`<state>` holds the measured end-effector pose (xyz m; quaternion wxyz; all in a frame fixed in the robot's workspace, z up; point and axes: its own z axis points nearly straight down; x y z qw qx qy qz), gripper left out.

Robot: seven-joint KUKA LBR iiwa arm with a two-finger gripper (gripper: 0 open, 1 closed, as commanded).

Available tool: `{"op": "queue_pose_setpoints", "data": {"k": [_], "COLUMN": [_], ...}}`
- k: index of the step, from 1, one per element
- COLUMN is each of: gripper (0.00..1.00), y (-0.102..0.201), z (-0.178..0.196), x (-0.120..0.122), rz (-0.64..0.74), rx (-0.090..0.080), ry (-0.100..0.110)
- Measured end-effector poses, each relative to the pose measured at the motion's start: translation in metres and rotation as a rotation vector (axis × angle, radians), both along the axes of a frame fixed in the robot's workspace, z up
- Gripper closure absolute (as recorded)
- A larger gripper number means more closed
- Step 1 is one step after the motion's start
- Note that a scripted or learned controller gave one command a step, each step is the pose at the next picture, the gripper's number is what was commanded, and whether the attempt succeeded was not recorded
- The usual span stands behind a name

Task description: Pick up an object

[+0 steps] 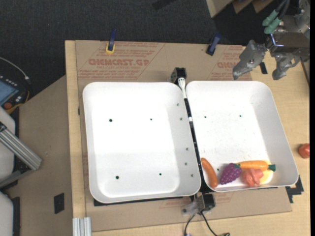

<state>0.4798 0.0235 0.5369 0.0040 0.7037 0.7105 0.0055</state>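
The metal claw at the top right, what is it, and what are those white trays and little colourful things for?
That claw is the robot arm's gripper, two fingers spread open with nothing between them, hanging above the far edge of the right bin. One camera looks down on the bench from above. Two shallow white bins sit side by side on cardboard. Toy food lies along the right bin's near edge: a sausage, purple grapes, a carrot and a pink piece. The left bin lies beside it. The robot should pick one toy up.
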Motion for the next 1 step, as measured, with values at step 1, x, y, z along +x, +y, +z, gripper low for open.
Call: {"op": "queue_pose_setpoints", "data": {"k": [1], "gripper": [0.00], "y": [-0.0421], "z": [-0.0726], "x": [-0.0009], "rz": [-0.014], "rx": [-0.003], "ry": [0.022]}}
